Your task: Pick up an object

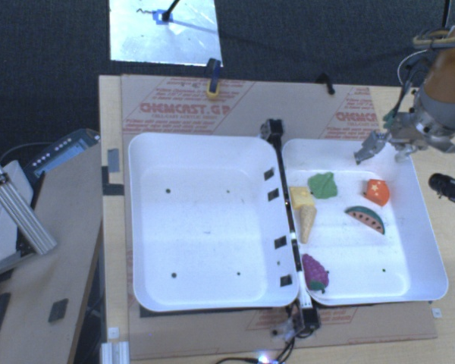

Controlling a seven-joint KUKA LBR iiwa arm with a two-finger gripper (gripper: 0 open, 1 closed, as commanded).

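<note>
You have the gripper (381, 144) poised over the far edge of the right bin (421, 279), its jaws apart and holding nothing. The candidates lie below: green leaf toy (323, 184), red strawberry-like piece (376, 192), watermelon slice (365, 219), ice-cream cone (305, 213), purple grapes (315, 271). Expect a miss: these pieces are small and low, and cone and grapes hug the bin's left wall.

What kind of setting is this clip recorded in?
Most likely a robotics lab's bin-picking bench: two shallow white bins side by side on a board, toy food such as a watermelon slice in the right one, and the gripper above it.
</note>
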